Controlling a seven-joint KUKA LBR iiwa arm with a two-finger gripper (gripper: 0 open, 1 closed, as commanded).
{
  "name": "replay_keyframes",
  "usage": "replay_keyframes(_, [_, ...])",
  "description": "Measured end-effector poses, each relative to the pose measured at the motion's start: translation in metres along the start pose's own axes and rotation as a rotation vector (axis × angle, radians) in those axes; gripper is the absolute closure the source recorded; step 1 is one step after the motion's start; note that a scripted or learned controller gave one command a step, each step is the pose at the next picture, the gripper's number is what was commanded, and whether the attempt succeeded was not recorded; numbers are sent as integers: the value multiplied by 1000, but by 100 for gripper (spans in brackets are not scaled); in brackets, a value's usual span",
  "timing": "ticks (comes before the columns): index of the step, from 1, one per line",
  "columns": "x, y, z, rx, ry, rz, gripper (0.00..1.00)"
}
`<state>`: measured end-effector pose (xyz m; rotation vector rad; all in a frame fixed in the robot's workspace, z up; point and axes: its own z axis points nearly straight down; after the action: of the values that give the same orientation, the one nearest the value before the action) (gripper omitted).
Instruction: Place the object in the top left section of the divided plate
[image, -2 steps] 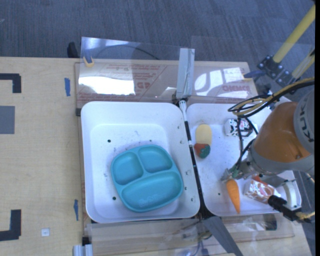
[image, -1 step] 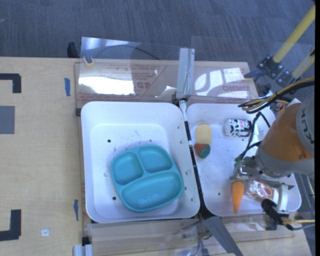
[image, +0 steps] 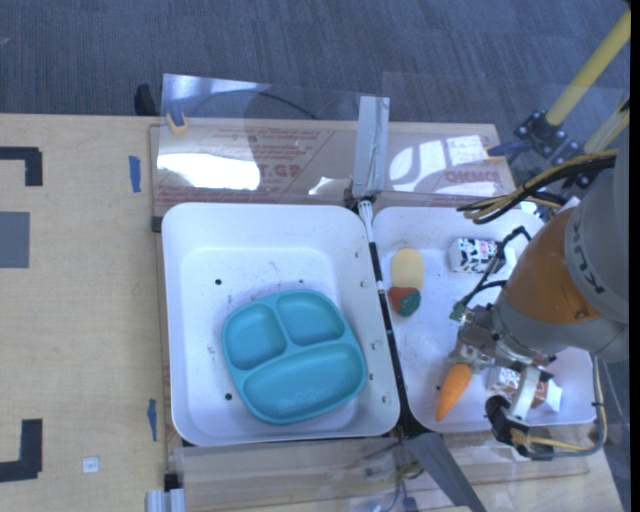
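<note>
Hovering low over the right bin (image: 560, 400), gripper (image: 472, 352) sits just above the toy carrot (image: 453, 389), grasp state indiscernible; blue divided plate (image: 293, 354) waits in left bin (image: 190, 300).

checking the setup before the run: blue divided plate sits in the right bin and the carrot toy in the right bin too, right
Not quite. The camera view shows the blue divided plate in the left bin, not the right one. The carrot toy is indeed in the right bin.
</note>
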<state>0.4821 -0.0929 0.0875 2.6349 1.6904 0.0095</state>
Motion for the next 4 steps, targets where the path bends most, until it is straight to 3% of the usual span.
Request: replay_keyframes(4, [0, 1, -17, 10, -3, 60, 100])
